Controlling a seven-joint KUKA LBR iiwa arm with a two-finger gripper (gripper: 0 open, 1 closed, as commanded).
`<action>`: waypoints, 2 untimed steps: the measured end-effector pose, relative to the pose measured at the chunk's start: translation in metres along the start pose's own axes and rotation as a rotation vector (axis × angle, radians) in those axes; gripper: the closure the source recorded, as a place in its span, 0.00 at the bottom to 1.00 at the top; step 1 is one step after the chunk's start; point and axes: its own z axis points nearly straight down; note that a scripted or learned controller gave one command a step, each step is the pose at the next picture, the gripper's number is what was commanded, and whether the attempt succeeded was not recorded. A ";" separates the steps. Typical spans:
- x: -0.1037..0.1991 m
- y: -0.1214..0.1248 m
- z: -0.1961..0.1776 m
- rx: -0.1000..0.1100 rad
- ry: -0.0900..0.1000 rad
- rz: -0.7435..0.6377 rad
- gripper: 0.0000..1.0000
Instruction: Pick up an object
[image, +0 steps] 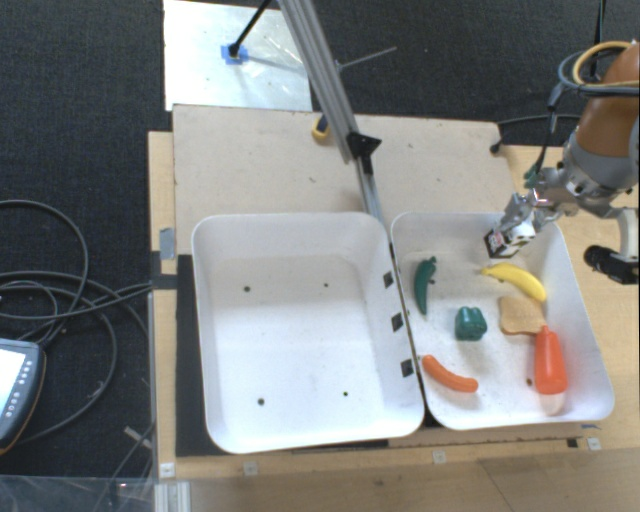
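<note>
Inside the right bin (590, 395), near the worktop's (260, 160) right edge, lie six things: a yellow banana (516, 281) toward the far wall, a tan bread slice (520, 316) just beside it, an orange-red bottle (549, 366) by the bin's right wall, a teal pepper (470, 323) in the middle, a dark green chili (424, 282) near the left wall, and an orange carrot (450, 374) toward the near edge. Above the bin's far right part hangs the end effector (510, 232), close to the banana; whether it is open or closed cannot be told. Beside it sits the left bin (215, 245).
</note>
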 end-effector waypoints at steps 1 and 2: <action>-0.001 0.002 -0.051 0.002 0.000 0.000 1.00; 0.062 0.000 -0.054 0.007 0.005 -0.004 1.00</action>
